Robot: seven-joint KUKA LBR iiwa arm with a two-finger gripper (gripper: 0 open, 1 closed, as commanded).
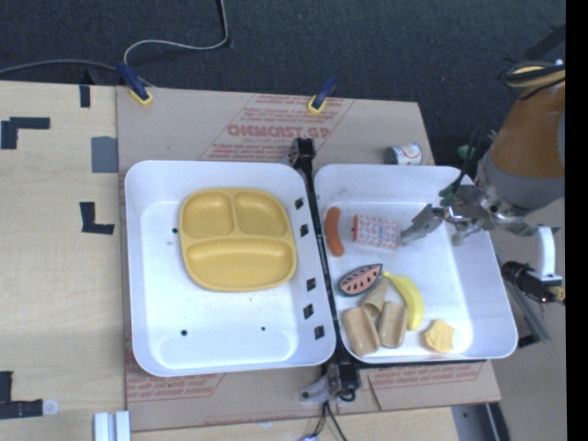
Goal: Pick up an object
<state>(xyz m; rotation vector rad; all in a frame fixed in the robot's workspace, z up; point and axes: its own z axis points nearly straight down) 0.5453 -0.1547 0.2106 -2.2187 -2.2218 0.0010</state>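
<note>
Your arm (528, 145) comes in from three o'clock over the right bin (478, 274). The gripper (424, 223) hangs with its fingers apart, holding nothing, just at three o'clock of the little patterned packet (375, 231). It might only push the flat packet into the sausage (333, 231) at nine o'clock.

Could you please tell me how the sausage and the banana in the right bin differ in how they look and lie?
The sausage is orange-red and straight; the banana is yellow and curved. The sausage lies alone by the right bin's left wall, running top to bottom; the banana lies slantwise lower down, beside the bread rolls and the watermelon slice. The banana looks thicker. Both are long toy foods lying flat in that bin.
</note>
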